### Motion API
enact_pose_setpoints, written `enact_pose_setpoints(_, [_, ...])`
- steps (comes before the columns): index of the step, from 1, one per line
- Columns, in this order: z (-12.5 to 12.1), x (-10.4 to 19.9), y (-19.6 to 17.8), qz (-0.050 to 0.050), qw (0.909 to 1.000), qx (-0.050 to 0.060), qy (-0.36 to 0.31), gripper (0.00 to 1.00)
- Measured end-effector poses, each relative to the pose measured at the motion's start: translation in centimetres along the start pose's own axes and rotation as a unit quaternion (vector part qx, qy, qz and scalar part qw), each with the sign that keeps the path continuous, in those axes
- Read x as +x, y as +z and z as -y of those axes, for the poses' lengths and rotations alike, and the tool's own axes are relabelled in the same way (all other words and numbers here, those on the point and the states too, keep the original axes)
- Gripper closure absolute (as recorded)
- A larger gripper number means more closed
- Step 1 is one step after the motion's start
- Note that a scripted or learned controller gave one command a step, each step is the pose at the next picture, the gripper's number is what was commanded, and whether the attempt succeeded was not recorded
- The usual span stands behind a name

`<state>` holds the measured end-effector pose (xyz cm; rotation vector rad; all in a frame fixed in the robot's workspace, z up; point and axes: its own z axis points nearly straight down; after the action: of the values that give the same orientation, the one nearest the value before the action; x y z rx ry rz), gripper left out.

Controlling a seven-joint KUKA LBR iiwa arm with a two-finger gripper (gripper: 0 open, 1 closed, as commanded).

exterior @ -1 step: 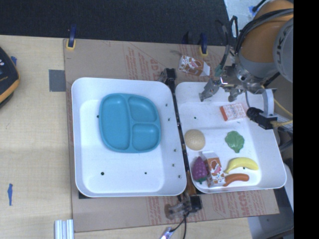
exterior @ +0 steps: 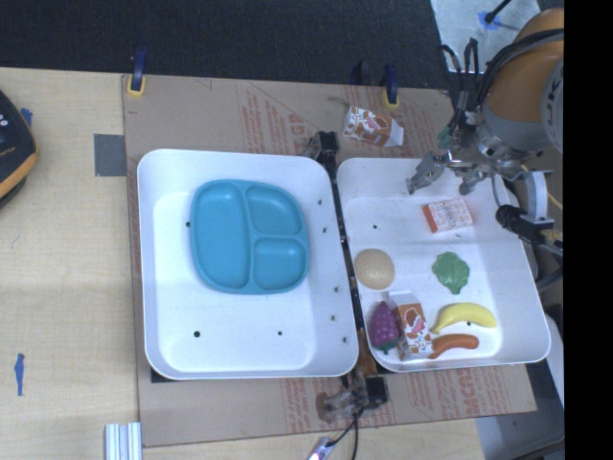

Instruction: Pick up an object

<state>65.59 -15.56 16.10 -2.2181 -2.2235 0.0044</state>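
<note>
Food toys crowd the right white bin's (exterior: 517, 257) near edge: yellow plastic banana (exterior: 466, 316), red sausage (exterior: 452, 344), purple grapes (exterior: 384, 325), printed carton (exterior: 412, 327). Its middle floor lies open. The gripper (exterior: 447, 172), splayed wide with nothing between its fingers, hangs over the far rim just beside the orange-and-white packet (exterior: 448, 216).

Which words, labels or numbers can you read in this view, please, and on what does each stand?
None can be read.
Cardboard sheet: faint red print, too blurred.
Orange packet: print too small.
Small carton: picture and marks, illegible.
Wrapper outside the bins: pattern, no legible text.
</note>
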Motion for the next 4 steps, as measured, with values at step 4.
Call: enact_pose_setpoints(4, [0.5,-5.6,-0.4,0.000,1.0000,-0.001,0.000,0.00])
